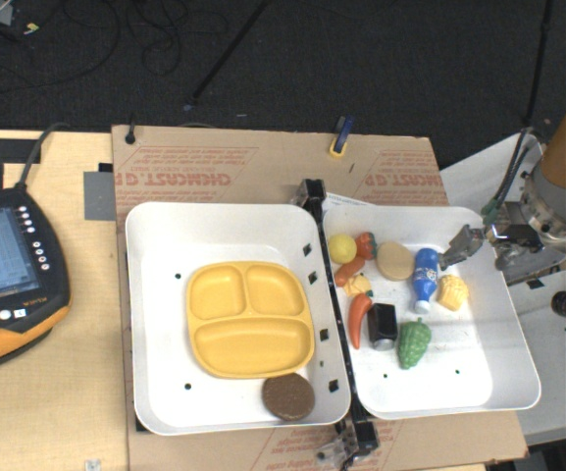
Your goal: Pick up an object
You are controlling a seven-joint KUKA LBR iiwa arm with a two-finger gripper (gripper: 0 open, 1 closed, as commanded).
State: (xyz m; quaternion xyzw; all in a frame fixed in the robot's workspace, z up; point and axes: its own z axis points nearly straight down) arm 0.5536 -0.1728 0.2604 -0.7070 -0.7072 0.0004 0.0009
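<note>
The yellow tray and brown disc lie in the left bin, far left of the pincer. The blue bottle stands lengthwise just left of and below the fingertips, cap toward the near rim, in the right bin. Pincer spread: cannot tell. Bare floor lies below the pincer.
</note>
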